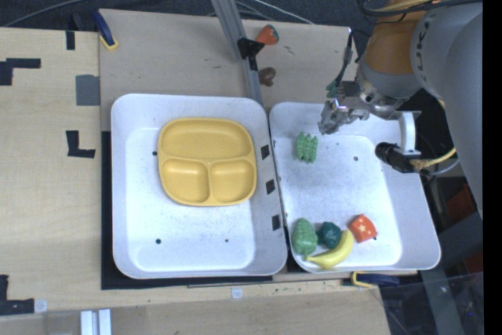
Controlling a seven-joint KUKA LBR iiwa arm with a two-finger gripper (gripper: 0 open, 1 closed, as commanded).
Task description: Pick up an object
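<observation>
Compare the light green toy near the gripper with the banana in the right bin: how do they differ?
The light green toy is green, stubby and ridged; the banana is yellow, long and curved. The toy lies alone in the upper part of the right bin, close to the gripper; the banana sits at the bottom edge, crowded against other toys, far from the gripper. Both lie in the same bin, ungrasped.

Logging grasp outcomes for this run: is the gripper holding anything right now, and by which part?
Nothing is held. The gripper hovers over the right bin near its far edge, with the light green toy lying apart beside it.
</observation>
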